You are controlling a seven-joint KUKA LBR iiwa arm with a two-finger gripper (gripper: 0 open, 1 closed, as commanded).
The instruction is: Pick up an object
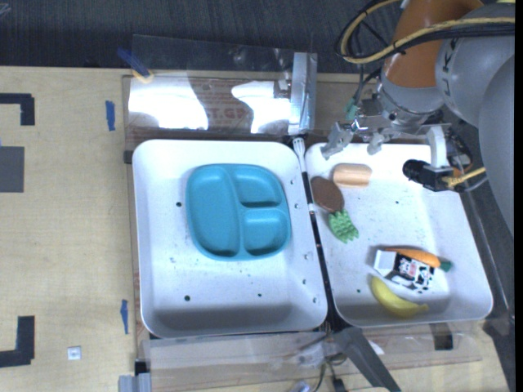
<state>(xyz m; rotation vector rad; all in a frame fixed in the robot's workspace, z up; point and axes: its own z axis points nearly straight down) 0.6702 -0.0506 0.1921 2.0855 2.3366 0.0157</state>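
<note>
Look to 2 o'clock of the bench: your gripper (355, 140) hangs over the far rim of the right bin (466, 243), its two grey fingers (335, 144) spread apart with nothing between them. Just below the fingers, at 6 o'clock from them, lies a tan bread roll (352, 174), and touching its 7 o'clock side is a brown oval piece (326, 193). A green leafy toy (344, 225) sits just beside that, near the wall shared with the left bin (155, 243). Toward 5 o'clock in the right bin you see a yellow banana (395, 297) with a small white printed box (406, 269) resting on it and an orange carrot (422, 257) against the box. The left bin holds a blue divided tray (238, 210), roughly at its centre.
</note>
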